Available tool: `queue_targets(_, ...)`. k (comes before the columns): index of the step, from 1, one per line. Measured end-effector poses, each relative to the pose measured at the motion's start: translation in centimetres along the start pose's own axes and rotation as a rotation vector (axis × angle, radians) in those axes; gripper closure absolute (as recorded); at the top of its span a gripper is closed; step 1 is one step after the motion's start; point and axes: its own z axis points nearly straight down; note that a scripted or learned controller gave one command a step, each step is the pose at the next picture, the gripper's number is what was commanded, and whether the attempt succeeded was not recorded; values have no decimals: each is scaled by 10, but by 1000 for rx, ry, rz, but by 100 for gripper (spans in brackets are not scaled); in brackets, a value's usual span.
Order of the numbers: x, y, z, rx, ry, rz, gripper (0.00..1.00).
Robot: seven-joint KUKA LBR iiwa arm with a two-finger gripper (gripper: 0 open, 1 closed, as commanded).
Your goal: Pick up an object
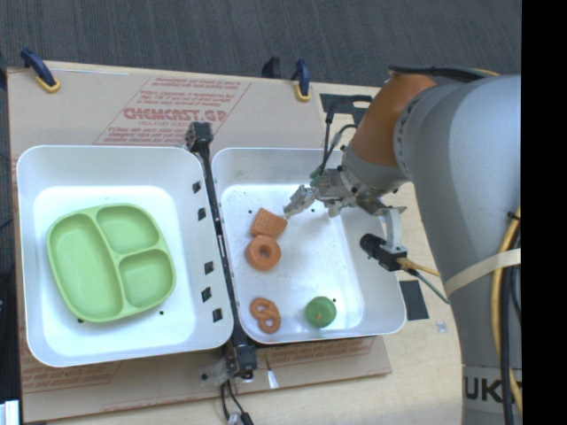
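The right bin (376, 304) holds several small toys. An orange wedge-shaped piece (267, 223) lies near its left wall, touching an orange ring-shaped donut (263, 253) just below it. A brown pretzel (265, 314) and a green round piece (320, 312) rest near the front wall. My gripper (310, 198) hangs over the bin's upper middle, just right of and above the orange wedge, with nothing visibly in it. The grey arm with its orange band (390, 122) covers the bin's right rear corner.
In the left bin (27, 237) lies a light green divided plate (111, 259). A black hinge strip (213, 237) runs between the two bins. Both stand on a cardboard sheet (168, 109) held by blue clamps (40, 69).
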Motion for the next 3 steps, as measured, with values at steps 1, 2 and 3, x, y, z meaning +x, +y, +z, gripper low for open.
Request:
queue_targets(1, -22, 41, -31, -2, -2, -2, 0)
queue_targets(2, -22, 41, -30, 0, -1, -3, 0)
queue_targets(3, -22, 41, -30, 0, -1, -3, 0)
